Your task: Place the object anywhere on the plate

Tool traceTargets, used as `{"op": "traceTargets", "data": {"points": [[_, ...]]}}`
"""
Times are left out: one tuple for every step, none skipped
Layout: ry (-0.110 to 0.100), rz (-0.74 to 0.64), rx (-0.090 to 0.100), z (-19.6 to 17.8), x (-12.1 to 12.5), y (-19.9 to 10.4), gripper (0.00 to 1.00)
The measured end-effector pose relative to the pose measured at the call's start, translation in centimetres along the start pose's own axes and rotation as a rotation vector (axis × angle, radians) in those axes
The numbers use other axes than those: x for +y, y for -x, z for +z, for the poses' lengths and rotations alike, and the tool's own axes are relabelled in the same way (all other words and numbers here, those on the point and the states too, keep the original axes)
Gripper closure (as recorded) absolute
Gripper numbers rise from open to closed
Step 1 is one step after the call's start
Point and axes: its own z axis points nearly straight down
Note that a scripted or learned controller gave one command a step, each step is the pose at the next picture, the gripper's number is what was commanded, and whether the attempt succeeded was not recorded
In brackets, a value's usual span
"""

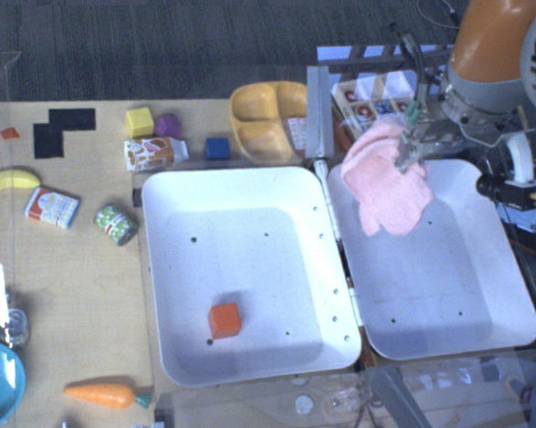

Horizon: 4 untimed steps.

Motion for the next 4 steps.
{"op": "traceTargets", "data": {"points": [[-0.003,0.016,0.002,0.7,-1.0,-4.4,1.0],[-0.006,0.132,0.003,4.1,-6.0,-11.7,1.0],[-0.005,0.189,0.004,6.4,-8.1,-19.1,1.0],[-0.003,0.286,0.004,3.3,-11.1,-25.1,1.0]]}}
